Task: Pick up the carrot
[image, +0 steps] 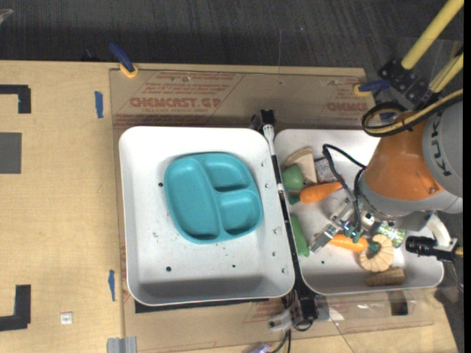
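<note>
While the grey-and-orange arm reaches over the right white bin, its gripper hangs just below the orange carrot, apart from it; whether it is released or clenched cannot be told. The carrot lies beside a green vegetable. A teal divided plate fills the left white bin.

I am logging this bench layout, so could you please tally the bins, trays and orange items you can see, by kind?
White bins: 2, the left bin and the right bin
Teal divided trays: 1, the tray in the left bin
Orange carrot-like pieces: 2, one near the green item, one by the gripper
Total: 5
</note>
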`<state>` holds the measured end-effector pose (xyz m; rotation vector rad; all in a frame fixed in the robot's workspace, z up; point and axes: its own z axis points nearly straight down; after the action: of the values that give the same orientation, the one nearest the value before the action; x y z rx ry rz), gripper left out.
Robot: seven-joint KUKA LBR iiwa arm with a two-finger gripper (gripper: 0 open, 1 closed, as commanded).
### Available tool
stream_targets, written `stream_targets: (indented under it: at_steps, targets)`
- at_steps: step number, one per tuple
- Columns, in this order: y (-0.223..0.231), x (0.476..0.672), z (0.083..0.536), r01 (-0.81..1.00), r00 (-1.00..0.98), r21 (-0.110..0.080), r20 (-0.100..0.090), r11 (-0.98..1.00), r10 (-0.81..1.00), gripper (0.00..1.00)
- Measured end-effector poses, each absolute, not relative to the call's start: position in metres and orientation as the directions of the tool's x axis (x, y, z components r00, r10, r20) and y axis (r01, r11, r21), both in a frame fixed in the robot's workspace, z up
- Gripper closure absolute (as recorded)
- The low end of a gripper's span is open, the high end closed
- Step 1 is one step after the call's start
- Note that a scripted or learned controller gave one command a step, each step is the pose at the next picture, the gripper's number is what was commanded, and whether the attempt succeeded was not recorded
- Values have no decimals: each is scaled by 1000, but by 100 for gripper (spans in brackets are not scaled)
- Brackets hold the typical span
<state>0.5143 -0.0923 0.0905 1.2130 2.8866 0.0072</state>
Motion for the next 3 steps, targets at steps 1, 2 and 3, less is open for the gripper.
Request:
stream_targets:
  at_steps: [1,2,3]
  targets:
    - [-95,493,91,803,-596,15,-13,596,803,0]
    - [-102,490,90,948,-319,18,-4,319,948,0]
    - [-102,494,103,947,-321,27,-12,321,947,100]
